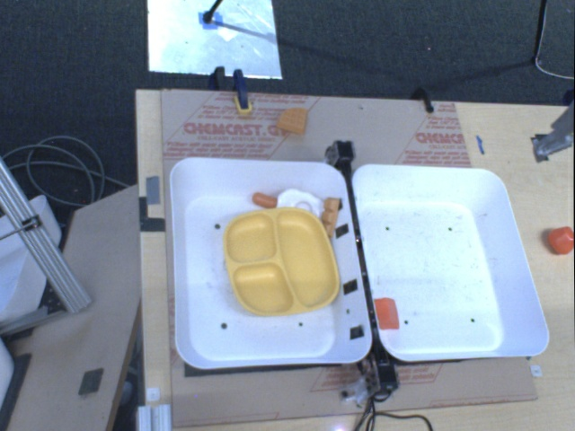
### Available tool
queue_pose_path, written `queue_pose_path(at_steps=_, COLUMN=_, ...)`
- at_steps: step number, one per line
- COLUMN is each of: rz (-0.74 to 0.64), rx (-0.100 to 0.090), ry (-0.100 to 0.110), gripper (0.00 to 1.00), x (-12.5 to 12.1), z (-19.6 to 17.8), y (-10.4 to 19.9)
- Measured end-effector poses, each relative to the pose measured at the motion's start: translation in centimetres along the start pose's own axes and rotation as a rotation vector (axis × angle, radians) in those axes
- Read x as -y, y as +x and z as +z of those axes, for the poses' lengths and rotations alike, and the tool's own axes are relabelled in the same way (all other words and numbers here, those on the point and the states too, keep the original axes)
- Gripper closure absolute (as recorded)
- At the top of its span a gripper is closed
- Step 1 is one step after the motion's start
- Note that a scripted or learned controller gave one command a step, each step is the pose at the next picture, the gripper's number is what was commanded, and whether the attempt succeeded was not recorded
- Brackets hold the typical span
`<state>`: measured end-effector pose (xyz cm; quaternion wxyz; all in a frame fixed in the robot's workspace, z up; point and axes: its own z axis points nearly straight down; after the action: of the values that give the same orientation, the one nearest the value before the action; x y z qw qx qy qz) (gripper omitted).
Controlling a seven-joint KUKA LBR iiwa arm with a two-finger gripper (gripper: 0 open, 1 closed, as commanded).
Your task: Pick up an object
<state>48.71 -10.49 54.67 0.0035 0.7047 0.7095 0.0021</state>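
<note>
A yellow three-compartment plate (281,263) lies in the left bin (196,277). Just behind it are a small orange sausage-shaped piece (265,200), a white round item (299,202) and a small tan block (331,212) near the bin's right wall. A red-orange block (386,312) sits at the near left corner of the right bin (467,268). At the view's right edge, above the bench and beyond the right bin's far right corner, a grey part of my gripper (552,142) reaches in, well away from every object.
A tan block (292,120) lies on the cardboard sheet behind the left bin. An orange object (560,240) rests on the bench right of the right bin. A blue-and-yellow clamp (241,92) holds the cardboard's far edge. A shiny metal sheet (214,23) lies on the floor beyond.
</note>
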Motion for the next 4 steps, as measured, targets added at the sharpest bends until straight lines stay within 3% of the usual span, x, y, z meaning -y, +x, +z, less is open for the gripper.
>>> queue_pose_path(at_steps=4, rz=0.0, rx=0.0, ry=0.0, gripper=0.0, x=0.0, z=0.0, y=0.0)
